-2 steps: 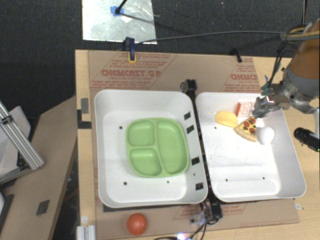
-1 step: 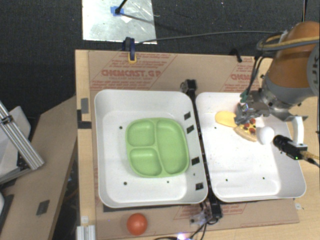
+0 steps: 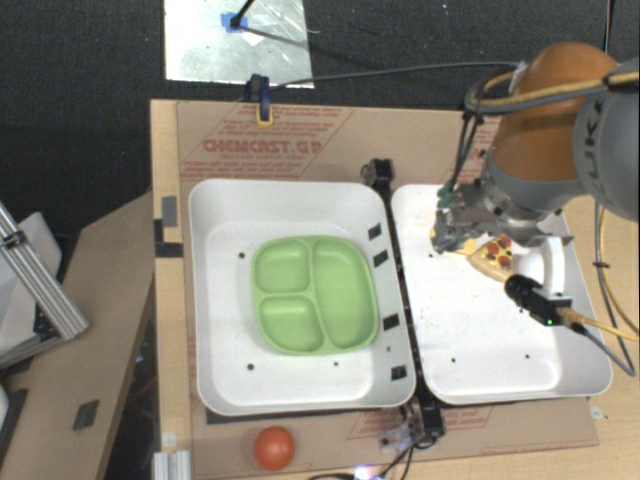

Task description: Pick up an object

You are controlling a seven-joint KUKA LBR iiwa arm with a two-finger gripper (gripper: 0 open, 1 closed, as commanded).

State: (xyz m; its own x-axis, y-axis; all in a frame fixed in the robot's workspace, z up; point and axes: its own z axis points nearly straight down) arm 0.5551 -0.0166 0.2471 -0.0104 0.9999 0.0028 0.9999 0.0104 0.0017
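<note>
Arm (image 3: 560, 118) enters from 3 o'clock, orange band up top, grey wrist angled down toward 8 o'clock. Gripper (image 3: 450, 230) sits low at the end of the wrist, pointing down-left. Finger detail too cluttered and dark to read. Cables loop over the wrist housing.

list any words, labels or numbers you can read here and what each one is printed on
"CHEMCAST GP", in red capitals, on the brown sheet lying under the two white bins, just behind the left bin.
Smaller red print above and below that line on the same sheet: too blurred to read.
Faint red print on the sheet's front edge near the orange ball: too small to read.
Dark lettering on the grey arm at the right edge: cut off, unreadable.
</note>
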